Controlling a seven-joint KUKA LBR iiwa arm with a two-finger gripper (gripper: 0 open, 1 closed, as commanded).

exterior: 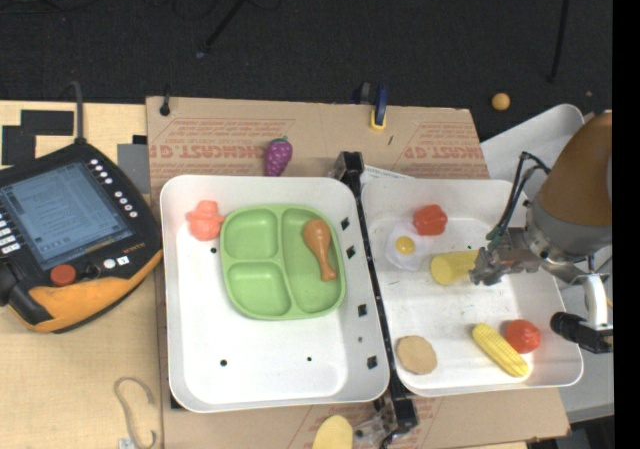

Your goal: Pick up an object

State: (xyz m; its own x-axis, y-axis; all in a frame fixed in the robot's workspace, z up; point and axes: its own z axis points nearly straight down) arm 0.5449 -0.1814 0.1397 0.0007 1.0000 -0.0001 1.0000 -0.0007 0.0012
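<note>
My gripper [486,268] is down in the right bin [560,377], right against the right end of a yellow piece [450,267]; I cannot see whether it grips that piece. Around it lie a fried egg [403,247], a red pepper-like piece [430,219], a yellow corn cob [499,349], a red tomato [522,335] and a tan round piece [416,354]. In the left bin [260,377] a brown drumstick [320,248] lies on a green divided plate [262,287], with a pink-orange piece [203,221] beside the plate.
Purple grapes [278,155] lie on the cardboard behind the bins. A yellow lemon-like piece [333,432] sits at the front edge. A control pendant [70,227] lies on the bench at far left. The arm's orange band [585,172] hangs over the right bin's edge.
</note>
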